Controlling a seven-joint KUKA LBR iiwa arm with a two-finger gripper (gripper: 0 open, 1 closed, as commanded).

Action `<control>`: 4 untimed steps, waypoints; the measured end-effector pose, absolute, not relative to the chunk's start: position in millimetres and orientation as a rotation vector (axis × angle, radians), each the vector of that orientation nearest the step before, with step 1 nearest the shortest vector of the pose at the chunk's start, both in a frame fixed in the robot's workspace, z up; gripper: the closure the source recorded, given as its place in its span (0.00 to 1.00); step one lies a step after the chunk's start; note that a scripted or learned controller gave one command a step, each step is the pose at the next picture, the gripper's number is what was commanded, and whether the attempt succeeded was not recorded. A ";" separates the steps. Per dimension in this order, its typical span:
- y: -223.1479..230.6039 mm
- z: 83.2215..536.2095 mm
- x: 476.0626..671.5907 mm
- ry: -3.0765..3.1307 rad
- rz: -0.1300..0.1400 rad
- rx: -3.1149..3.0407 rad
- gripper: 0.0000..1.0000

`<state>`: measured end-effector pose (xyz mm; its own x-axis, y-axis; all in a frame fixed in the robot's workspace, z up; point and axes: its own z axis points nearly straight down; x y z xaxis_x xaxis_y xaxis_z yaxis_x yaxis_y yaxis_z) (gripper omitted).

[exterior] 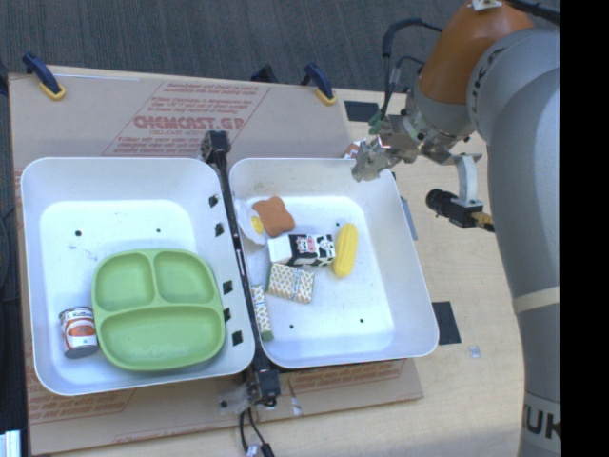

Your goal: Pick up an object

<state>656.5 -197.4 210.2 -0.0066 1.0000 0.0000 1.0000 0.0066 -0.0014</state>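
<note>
In the right bin (404, 293) lie several small objects: a brown bread-like piece (275, 216) on a white and yellow egg-like piece (256, 225), a black and white milk carton (306, 248), a yellow corn cob (345, 248), a tan patterned cracker pack (290, 283) and a thin greenish stick (261, 312) along the left wall. My gripper (367, 163) hangs over the bin's far right corner, above and right of the objects. Nothing shows between its fingers.
The left bin (57, 208) holds a green divided plate (157, 309) and a small red-labelled can (79, 331) at its near left corner. A black clamp bar (228, 236) runs between the bins. Cardboard (181, 112) lies beneath them.
</note>
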 end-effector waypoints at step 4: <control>-191.3 212.7 656.7 -2.230 0.002 -2.212 1.00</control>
<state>656.7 -191.3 212.7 -0.0077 1.0000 -0.0003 1.0000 0.0077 -0.0011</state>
